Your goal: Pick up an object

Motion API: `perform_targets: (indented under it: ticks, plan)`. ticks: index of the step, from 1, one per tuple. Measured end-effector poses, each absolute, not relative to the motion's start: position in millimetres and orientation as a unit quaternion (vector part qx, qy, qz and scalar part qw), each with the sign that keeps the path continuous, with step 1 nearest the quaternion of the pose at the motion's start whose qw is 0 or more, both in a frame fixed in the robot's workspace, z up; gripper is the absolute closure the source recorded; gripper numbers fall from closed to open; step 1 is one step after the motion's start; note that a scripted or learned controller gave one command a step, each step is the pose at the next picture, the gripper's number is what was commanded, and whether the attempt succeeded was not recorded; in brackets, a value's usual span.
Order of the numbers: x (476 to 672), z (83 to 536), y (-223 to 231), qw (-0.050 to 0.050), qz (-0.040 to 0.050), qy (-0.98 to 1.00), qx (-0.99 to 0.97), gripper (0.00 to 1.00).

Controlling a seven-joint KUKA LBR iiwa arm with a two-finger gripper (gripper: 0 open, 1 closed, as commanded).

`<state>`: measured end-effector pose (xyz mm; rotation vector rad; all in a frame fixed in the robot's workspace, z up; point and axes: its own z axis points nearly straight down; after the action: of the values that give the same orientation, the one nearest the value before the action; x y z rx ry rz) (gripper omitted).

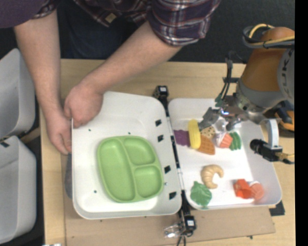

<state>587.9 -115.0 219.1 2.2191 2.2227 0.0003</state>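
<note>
No brand, label or writing can be read anywhere. A person in a plaid shirt leans over the far side of the tabletop [220, 224]; one hand [82, 105] rests on the far left corner of the left bin [118, 209] and the other hand [59, 132] grips that bin's left edge. A green divided plate [129, 168] with three compartments lies in the left bin.

The right bin [269, 181] holds the toy food. A purple piece [181, 137] lies near the dividing wall, just beside a yellow corn cob [194, 133]. An orange waffle-like wedge [207, 146] touches the corn's right side, and next to that sit an orange-and-white piece [226, 140] and a green pod [236, 140]. Nearer the front are a tan croissant [212, 175], a green leafy piece [200, 193] at the front edge, and a red-orange piece [248, 188] toward the right front corner.

The grey arm with its orange band reaches in from the right, and the tool [218, 118] hangs over the cluster around the corn and wedge, partly hiding what lies under it. Whether it is apart, together or clamped on anything cannot be told.
</note>
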Motion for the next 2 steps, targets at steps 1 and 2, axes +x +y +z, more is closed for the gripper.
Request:
perform_targets:
  ticks: [1,2]
  plan:
    - [587.3,155.7,-117.8,-0.001,-0.0019,0.707,0.708,0.0]
    - [588.6,106.8,-120.7,0.003,-0.0007,0.706,0.708,0.0]
